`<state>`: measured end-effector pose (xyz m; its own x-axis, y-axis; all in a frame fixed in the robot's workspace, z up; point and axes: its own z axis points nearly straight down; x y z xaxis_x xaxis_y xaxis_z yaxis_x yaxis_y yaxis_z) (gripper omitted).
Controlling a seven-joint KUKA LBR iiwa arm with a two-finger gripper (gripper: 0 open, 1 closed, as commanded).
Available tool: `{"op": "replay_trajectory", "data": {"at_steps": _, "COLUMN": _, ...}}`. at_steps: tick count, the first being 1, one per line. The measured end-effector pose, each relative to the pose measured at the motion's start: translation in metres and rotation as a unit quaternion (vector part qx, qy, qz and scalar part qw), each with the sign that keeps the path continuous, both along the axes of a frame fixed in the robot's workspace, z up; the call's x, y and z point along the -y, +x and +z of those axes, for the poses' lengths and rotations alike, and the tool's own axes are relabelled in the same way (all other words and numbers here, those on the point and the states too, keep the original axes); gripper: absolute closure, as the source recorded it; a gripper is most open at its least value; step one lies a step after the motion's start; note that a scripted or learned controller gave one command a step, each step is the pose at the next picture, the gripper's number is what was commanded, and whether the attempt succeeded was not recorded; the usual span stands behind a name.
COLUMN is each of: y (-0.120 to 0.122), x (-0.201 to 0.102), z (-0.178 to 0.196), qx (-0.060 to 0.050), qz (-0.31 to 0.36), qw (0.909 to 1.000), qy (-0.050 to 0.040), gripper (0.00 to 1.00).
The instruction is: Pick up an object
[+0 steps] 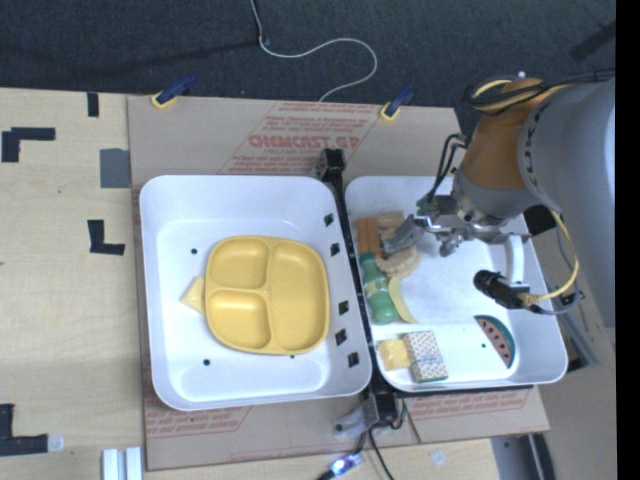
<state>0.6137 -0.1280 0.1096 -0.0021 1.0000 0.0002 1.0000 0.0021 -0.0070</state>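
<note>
Objects sit in the right bin [545,368], along its left side: a tan block at the upper left [368,235], a beige lump [402,263] just below the gripper, a green item [378,293] under that, a yellow banana-like strip [400,298] beside the green one, and a yellow cube [393,354] touching a patterned box [427,355] near the front wall. A watermelon slice [495,340] lies apart at the right front corner.

Gripper [408,236] is low in the right bin's upper left part, over the tan block and beige lump, pointing left. Jaws: cannot tell how far open, grey tips blur into the items below. Nothing is seen clearly between them; contact with the beige lump is unclear.

Arm [560,158] comes in from the right, orange band [495,148] above the wrist, cables looped around it.

Left bin [160,208] holds a yellow divided plate [268,294], three compartments, flat, middle of the bin. A pale yellow corner [192,293] pokes out from under its left edge.

Both bins rest on cardboard [290,138] on the bench [60,298]. Black clips line the wall between the bins.
</note>
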Motion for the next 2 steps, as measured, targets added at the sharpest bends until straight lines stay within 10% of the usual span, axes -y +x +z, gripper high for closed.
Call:
{"op": "replay_trajectory", "data": {"at_steps": 1, "y": 0.001, "x": 0.000, "z": -0.024, "qx": 0.004, "qz": 0.000, "qw": 1.0000, "qy": -0.0009, "gripper": 0.00}}
{"op": "replay_trajectory", "data": {"at_steps": 2, "y": 0.003, "x": -0.001, "z": -0.011, "qx": 0.008, "qz": 0.000, "qw": 1.0000, "qy": -0.0007, "gripper": 1.00}}
